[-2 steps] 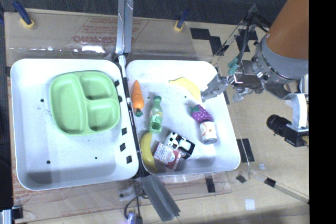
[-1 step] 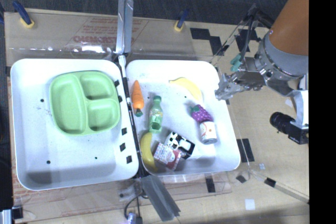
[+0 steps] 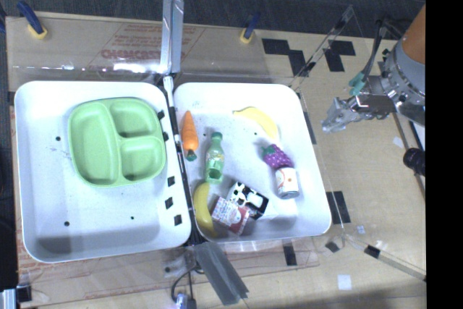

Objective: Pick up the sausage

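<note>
Crowded against the right bin's point(image 3: 312, 155) near wall, what looks like the sausage point(image 3: 230, 214) sits wedged beside a banana point(image 3: 202, 208), while the gripper point(image 3: 331, 121) hangs outside that bin, open or closed I can't tell.

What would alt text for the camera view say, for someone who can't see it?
A grey robot arm's gripper hangs outside the right white bin, which holds an orange carrot toy, a green bottle, yellow bananas and small packets. The left white bin holds a green divided plate.
</note>
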Controlling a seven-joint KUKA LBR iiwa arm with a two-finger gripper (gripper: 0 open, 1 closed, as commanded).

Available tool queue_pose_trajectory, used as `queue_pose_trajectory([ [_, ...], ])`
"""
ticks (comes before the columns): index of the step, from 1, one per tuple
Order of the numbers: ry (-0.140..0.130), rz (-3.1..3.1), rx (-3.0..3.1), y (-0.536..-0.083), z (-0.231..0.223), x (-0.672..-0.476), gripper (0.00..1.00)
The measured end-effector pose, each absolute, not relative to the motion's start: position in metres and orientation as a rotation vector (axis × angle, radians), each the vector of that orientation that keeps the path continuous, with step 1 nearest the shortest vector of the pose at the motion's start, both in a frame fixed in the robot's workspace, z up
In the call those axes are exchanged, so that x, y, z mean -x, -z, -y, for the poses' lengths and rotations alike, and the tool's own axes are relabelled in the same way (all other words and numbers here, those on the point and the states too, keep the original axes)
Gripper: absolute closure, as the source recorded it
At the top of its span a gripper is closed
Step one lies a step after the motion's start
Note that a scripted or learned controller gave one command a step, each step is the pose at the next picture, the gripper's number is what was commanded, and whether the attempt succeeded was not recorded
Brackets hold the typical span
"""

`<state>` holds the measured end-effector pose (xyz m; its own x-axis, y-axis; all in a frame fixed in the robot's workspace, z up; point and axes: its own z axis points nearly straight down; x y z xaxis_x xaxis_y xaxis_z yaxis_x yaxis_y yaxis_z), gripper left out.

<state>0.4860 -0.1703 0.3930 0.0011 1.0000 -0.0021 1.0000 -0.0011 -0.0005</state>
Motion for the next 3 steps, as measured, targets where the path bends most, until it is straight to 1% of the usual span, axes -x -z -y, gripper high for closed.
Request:
queue_pose_trajectory([
  [1,0.002,-2.58,-1.799,-0.145,0.176,-0.476,1.0],
  [2,0.004,-1.97,-2.452,-0.09,0.147,-0.504,1.0],
  [3,0.001,-2.381,-2.055,-0.091,0.119,-0.48,1.0],
])
